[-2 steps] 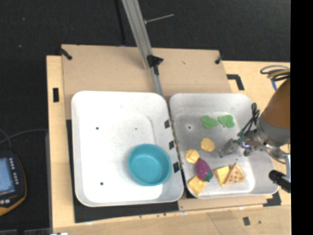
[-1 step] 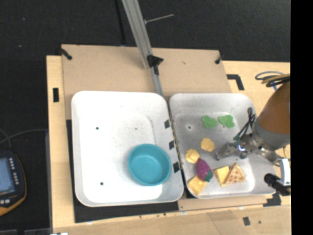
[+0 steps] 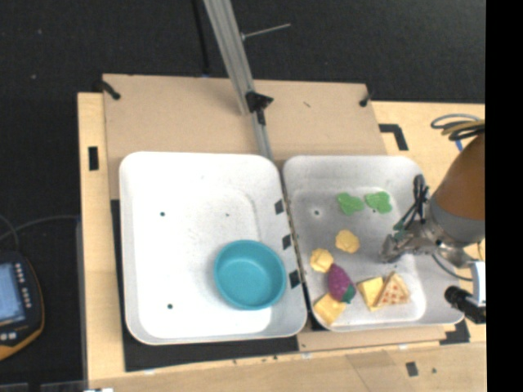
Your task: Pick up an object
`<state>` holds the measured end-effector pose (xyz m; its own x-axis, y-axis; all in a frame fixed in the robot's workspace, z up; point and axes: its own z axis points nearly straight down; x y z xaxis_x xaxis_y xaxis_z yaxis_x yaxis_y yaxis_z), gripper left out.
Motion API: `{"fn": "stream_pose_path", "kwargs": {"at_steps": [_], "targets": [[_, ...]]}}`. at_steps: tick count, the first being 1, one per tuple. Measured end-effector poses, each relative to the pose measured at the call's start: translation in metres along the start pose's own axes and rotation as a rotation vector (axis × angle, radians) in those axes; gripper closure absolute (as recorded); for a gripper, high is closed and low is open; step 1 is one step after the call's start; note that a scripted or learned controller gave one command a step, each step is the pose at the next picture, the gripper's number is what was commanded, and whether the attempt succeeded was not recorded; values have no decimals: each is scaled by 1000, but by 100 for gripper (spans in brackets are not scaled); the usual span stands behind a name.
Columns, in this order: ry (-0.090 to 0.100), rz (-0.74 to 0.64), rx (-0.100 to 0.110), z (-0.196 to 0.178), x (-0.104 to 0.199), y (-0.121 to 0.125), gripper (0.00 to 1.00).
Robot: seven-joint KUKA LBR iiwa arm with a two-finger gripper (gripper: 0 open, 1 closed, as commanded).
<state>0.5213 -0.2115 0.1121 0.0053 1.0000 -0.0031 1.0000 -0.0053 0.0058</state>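
End effector (image 3: 398, 242) low in the right bin (image 3: 310, 178), grip state I cannot tell; toys crowd close, so it could snag the pizza slice (image 3: 394, 291) or miss.

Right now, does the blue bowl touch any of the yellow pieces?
Apart. The camera view shows the blue bowl in the left bin, the yellow pieces in the right bin.

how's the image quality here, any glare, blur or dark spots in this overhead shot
Camera view: soft and slightly blurry overall; left bin looks bright, nearly washed out; right bin shows grey mottling; floor beyond the bench is very dark; pincer detail is too smeared to read.
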Motion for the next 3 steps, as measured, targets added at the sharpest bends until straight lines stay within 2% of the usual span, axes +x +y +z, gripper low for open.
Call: {"fn": "stream_pose_path", "kwargs": {"at_steps": [1, 2, 3], "targets": [[0, -9, -2, -60, 6, -1, 100], [-1, -9, 0, -117, -3, -5, 100], [-1, -10, -3, -174, 5, -5, 100]]}}
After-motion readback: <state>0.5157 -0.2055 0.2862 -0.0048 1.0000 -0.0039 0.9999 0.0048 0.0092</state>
